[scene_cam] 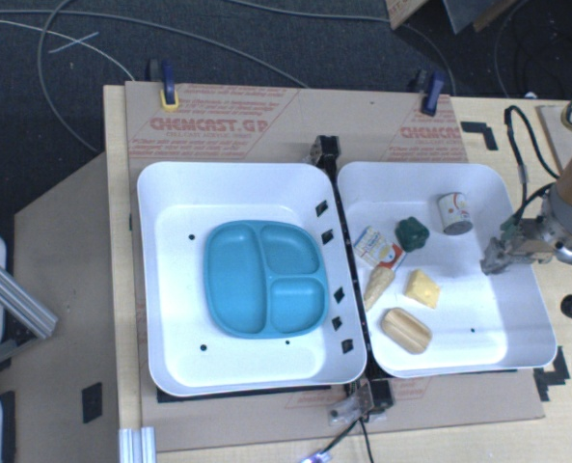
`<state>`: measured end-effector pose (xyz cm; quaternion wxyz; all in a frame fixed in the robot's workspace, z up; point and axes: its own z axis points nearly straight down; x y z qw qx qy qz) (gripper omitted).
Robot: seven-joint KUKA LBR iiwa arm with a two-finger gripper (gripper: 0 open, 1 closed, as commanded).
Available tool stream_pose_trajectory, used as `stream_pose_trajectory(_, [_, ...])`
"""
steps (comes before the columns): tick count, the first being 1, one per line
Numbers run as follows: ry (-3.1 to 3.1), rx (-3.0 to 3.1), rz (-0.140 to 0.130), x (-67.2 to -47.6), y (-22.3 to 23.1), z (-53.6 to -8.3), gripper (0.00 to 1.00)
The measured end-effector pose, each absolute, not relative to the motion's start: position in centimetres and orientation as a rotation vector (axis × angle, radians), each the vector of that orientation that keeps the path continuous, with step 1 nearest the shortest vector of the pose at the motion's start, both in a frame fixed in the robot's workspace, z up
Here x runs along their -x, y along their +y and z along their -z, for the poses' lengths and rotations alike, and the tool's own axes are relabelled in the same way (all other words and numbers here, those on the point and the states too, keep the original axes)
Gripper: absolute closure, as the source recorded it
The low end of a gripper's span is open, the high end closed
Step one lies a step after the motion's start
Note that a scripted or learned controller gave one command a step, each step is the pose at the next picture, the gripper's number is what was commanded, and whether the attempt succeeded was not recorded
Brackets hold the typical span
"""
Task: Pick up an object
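Five small items lie in your right bin (522,326), cheese wedge (422,288) nearest the gripper (499,255) at the right wall, nothing visibly held; approach step, so next you centre over one piece and descend.

Right bin (478,340) — bread roll (406,329), cheese wedge (422,288), green block (412,232), can (452,212).

We see our arm (567,222) as a grey, rounded wrist body entering at the right edge. Its gripper (498,255) is a small assembly of dull grey metal parts with darker joints. A thin black cable (523,167) loops above the wrist.
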<state>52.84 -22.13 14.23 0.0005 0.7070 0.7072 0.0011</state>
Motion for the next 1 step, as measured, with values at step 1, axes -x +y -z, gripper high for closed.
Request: stream_pose_trajectory(1, [2.218, -2.215, -0.005, -52.50, -21.63, -20.35, 1.00])
